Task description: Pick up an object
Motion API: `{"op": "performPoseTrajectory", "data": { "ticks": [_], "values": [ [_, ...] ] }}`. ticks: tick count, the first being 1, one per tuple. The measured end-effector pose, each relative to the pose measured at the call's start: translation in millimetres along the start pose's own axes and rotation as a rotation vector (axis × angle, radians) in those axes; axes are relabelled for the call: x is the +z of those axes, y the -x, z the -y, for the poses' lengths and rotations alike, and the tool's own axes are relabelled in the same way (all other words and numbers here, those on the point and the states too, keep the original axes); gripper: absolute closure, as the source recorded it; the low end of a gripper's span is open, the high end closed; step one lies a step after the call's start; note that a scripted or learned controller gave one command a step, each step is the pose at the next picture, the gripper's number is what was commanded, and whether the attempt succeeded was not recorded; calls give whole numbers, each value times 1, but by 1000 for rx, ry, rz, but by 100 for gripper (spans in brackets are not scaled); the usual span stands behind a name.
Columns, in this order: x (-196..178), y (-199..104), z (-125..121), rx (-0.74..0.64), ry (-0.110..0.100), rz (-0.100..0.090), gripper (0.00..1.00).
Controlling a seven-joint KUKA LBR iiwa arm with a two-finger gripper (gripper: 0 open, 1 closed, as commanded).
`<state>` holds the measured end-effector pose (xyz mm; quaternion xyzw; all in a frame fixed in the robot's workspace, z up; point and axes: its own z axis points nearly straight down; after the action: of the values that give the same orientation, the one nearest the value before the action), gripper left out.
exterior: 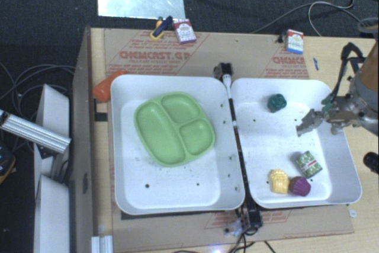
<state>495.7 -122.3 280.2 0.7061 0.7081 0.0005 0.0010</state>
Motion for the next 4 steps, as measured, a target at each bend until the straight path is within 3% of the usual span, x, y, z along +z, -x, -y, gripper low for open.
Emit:
{"op": "performPoseTrajectory", "data": {
  "ticks": [1,2,3,4],
  "values": [
    [99,35,6,2,-3,-1,0],
    [196,46,-2,2,0,0,0],
    [184,46,-4,0,6,0,100],
    [121,-3,-81,-2,3,-1,100]
  ]
}}
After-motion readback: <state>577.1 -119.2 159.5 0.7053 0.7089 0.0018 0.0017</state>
